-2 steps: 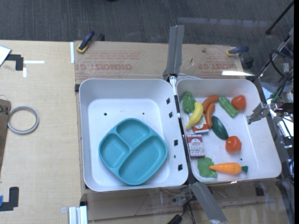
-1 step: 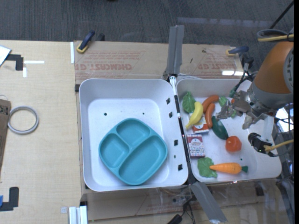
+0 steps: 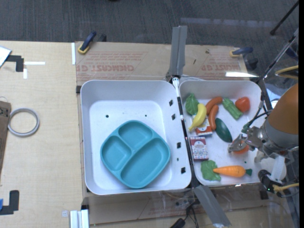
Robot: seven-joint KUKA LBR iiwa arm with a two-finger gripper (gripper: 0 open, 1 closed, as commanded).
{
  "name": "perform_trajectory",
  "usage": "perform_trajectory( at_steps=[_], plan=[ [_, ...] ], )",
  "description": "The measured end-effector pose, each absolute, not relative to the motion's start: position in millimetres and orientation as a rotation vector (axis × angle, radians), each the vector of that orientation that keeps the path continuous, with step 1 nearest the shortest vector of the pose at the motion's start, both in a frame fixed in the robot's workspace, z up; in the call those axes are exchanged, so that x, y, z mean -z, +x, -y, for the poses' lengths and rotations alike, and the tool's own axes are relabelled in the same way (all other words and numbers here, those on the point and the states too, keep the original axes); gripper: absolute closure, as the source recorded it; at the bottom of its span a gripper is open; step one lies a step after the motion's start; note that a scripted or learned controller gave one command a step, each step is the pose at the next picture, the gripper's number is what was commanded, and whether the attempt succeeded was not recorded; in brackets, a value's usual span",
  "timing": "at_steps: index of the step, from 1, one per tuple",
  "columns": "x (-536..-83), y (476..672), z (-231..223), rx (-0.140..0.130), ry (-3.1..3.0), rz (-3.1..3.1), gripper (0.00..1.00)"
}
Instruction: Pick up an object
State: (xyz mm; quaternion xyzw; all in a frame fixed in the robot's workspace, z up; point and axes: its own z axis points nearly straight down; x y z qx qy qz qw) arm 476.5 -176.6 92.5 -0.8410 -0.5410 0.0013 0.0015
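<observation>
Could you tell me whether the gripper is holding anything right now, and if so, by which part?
It cannot be told. The gripper sits low in the right bin, over a small orange-red item, but whether that item is between its fingers is not clear.

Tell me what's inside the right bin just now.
The right bin holds a banana, a carrot, a dark green vegetable, a tomato and a small red box. The claw covers something orange-red beneath it; I cannot identify it.
</observation>
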Motion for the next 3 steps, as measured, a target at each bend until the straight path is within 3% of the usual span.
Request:
perform_trajectory(
  at_steps=[1, 2, 3],
  plan=[
    [-149, 543.7, 151, -0.004, -2.741, 1.534, 0.00],
    [-90, 487.8, 185, -0.006, -2.827, 1.363, 0.00],
    [-195, 624.0, 178, -0.005, -2.898, 1.215, 0.00]
  ],
)
